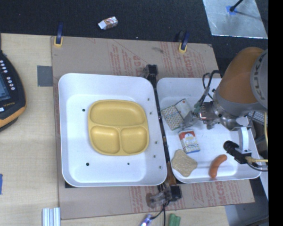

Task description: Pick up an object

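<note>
Camera view shows two white bins side by side on the table: the left bin (70,126) carries a yellow divided tray (118,126), and the right bin (166,88) carries the loose pieces. The arm (240,79) reaches in from the right with its hand (191,119) low over the upper middle of the right bin, at the lower edge of a small speckled packet (171,117) and a pale wrapper (183,107) just beside it. Whether the hand is spread or pressed together I cannot tell at this size, and nothing can be seen between its tips. I judge this to be the approach or the closing stage of a grasp, with no object lifted yet. Just below the hand lies a small red-and-white carton (189,141); further down are a tan biscuit-like piece (184,163) and a sausage (217,165) near the bottom rim. The next move calls for closing squarely on one piece, probably the packet, then rising straight up. The divider between the bins is close on the left, so sideways room is tight there; open floor lies right of the carton.
</note>
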Robot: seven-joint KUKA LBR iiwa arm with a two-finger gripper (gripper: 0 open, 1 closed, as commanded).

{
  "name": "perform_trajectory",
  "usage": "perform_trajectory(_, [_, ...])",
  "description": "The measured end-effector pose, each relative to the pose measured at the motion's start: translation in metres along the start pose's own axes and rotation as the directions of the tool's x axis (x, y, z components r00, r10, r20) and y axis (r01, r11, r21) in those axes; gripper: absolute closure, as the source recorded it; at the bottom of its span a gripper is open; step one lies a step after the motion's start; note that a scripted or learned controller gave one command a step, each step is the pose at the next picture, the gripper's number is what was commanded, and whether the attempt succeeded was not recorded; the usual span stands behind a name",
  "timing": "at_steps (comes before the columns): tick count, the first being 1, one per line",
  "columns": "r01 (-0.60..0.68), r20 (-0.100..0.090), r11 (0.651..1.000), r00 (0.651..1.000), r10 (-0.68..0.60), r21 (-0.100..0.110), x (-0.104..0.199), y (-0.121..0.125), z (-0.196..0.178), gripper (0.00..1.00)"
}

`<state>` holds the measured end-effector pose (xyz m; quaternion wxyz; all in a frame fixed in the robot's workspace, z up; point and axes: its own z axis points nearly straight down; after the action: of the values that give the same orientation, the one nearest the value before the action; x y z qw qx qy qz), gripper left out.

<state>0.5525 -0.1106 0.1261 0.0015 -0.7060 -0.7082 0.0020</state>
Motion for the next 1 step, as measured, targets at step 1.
perform_trajectory(1, [0.002,0.0,1.0,1.0,-0.002,0.0,-0.0011,-0.0032,0.0347,0.0])
